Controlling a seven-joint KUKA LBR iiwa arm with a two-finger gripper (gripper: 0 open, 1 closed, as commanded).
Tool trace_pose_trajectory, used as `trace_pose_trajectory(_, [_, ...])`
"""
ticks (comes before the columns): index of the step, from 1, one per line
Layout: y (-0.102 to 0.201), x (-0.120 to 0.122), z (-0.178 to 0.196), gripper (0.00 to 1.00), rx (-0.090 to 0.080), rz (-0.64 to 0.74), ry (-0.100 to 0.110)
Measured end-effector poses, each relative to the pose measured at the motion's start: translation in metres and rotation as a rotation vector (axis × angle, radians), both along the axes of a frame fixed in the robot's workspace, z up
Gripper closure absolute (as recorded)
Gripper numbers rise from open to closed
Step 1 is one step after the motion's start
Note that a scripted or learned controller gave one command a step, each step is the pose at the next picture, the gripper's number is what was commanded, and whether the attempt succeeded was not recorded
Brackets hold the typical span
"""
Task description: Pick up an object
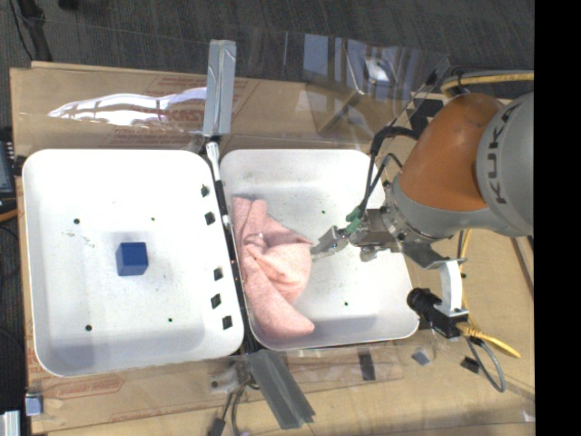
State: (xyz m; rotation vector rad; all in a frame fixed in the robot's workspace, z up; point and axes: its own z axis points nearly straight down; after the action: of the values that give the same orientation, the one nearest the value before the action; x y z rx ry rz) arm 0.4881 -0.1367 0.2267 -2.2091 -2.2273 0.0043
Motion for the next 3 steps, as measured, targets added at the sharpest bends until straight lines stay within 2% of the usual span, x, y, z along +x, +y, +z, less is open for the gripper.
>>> trace_pose_trajectory(1, [-0.005,0.054,-0.128,0.00,0.000,0.049,0.000])
trace_pose_trajectory(2, [0.037,0.056,-0.134,0.00,-0.001,0.101,-0.003])
trace_pose_trajectory(3, [0.037,0.056,-0.125,1.00,0.000,0.105,-0.001])
